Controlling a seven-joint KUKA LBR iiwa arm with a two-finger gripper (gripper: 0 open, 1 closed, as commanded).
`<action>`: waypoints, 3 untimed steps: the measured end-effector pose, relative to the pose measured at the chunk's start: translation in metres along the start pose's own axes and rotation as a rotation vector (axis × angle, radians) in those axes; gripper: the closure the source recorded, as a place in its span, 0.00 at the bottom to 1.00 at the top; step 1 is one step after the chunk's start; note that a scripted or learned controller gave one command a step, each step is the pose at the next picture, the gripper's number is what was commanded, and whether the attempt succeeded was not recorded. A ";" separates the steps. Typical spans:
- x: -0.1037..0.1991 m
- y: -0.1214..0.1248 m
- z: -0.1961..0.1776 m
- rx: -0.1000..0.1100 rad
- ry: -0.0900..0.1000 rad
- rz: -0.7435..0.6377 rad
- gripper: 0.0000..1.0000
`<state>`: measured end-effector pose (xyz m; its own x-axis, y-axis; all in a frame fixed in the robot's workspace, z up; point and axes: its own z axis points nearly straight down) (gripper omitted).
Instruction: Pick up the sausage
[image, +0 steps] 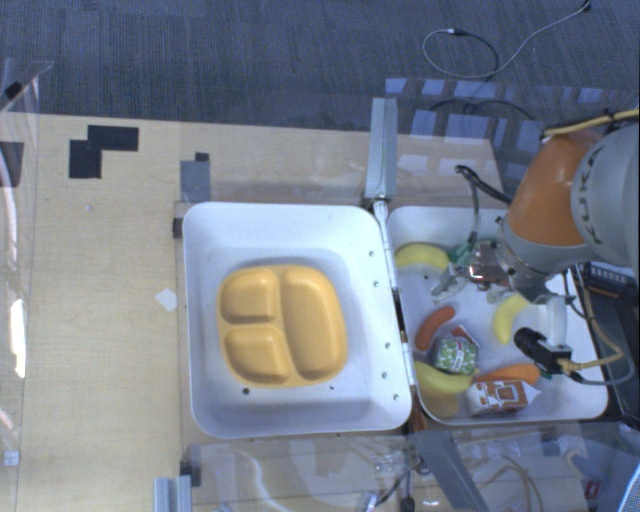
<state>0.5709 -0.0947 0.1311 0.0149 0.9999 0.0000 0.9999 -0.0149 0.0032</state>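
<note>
- Red-orange and glossy, the sausage (434, 326) is lying slantwise in the right bin (590, 405), just beside the green-labelled can (456, 354).
- It is looking like light, stiff, slippery plastic; gripping across its narrow middle seems safest.
- Hovering near a banana (420, 256), the pincer (462, 268) is holding nothing visible; its opening I cannot tell.
- A yellow moulded tray (282, 324) is sitting in the left bin (210, 400).

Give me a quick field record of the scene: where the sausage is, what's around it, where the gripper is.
sausage: lying in the right bin, near its left wall, not held
right bin: also holds bananas, a carrot, a small carton and a green-labelled item
nearest neighbour: green-labelled item just below-right of the sausage, touching or nearly so
gripper: above the right bin, up-right of the sausage, jaw state unclear
left bin: holds a yellow divided plate
task state: sausage not yet picked up
</note>
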 end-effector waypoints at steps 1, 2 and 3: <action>0.011 -0.004 0.042 -0.007 0.001 0.148 0.00; 0.013 -0.001 0.029 -0.015 0.003 0.146 1.00; 0.012 -0.001 0.029 -0.015 0.003 0.146 0.00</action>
<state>0.5699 -0.0822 0.1020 0.1601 0.9871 0.0044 0.9869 -0.1602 0.0182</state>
